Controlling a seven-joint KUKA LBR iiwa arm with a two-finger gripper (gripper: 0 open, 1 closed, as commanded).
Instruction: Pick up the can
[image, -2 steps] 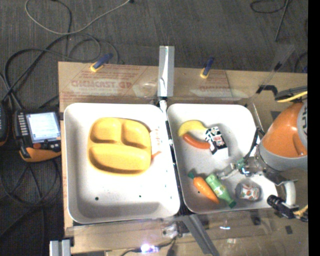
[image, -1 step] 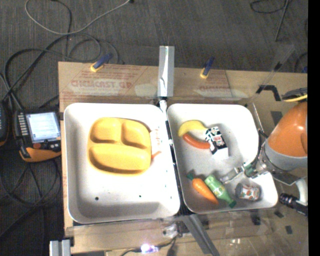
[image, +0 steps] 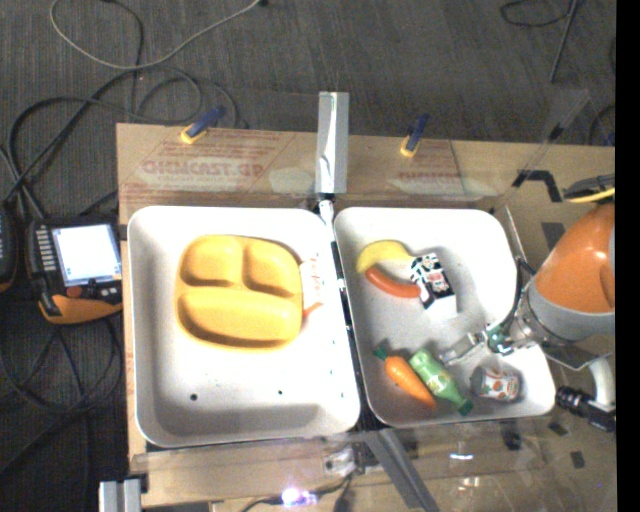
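The can (image: 497, 383) is small and silver, with a red and white label. It lies in the near right corner of the right bin (image: 500, 228). My gripper (image: 470, 346) hangs low over the same bin, a short way up and to the left of the can and apart from it. The grey arm with its orange band (image: 586, 262) reaches in over the bin's right wall.
The right bin also holds a banana (image: 378, 254), a red sausage (image: 392, 284), a cow-patterned carton (image: 431, 278), a carrot (image: 408, 376) and a green bottle (image: 437, 377) just left of the can. A yellow divided tray (image: 240, 290) lies in the left bin (image: 150, 330).
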